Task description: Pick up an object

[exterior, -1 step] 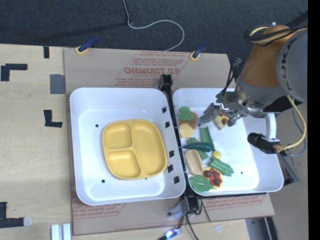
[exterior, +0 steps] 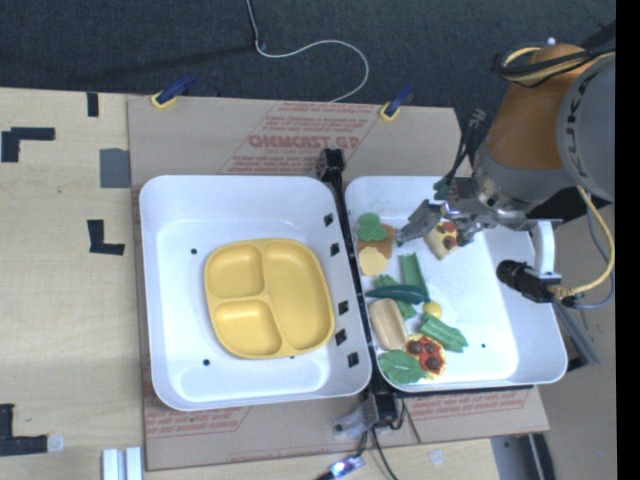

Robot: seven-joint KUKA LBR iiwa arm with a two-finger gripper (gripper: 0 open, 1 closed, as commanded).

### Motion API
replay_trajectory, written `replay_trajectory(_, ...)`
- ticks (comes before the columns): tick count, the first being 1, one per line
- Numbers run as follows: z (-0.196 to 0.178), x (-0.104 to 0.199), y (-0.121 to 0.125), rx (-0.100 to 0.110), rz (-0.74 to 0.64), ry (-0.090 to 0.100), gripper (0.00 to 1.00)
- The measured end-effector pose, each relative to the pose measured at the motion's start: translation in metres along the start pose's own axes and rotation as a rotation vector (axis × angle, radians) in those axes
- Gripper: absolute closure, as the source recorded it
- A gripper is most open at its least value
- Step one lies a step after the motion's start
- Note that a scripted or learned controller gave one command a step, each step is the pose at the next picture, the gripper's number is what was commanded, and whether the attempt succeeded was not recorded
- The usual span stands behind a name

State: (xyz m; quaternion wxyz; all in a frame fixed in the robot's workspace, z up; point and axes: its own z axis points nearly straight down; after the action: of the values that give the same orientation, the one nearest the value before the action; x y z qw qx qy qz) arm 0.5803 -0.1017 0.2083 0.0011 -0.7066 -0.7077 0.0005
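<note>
1. Toy food (exterior: 405, 318) lies heaped along the left side of the right bin (exterior: 500, 313), against the divider.
2. Over that bin's upper middle hangs the gripper (exterior: 432, 225), fingers spread, a pizza-like piece (exterior: 444, 238) just beside them, not clearly pinched.
3. Left of the right bin, the other bin (exterior: 165, 268) holds a yellow divided plate (exterior: 268, 296).

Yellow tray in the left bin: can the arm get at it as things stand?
Probably yes. The yellow tray lies alone and uncovered in the left bin; the gripper hovers over the right bin, so only the divider needs crossing.
</note>
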Motion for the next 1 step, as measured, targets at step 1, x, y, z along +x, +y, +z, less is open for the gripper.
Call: replay_trajectory(1,0.0450,0.0011,0.0044,0.003,0.000,-0.001,0.00)
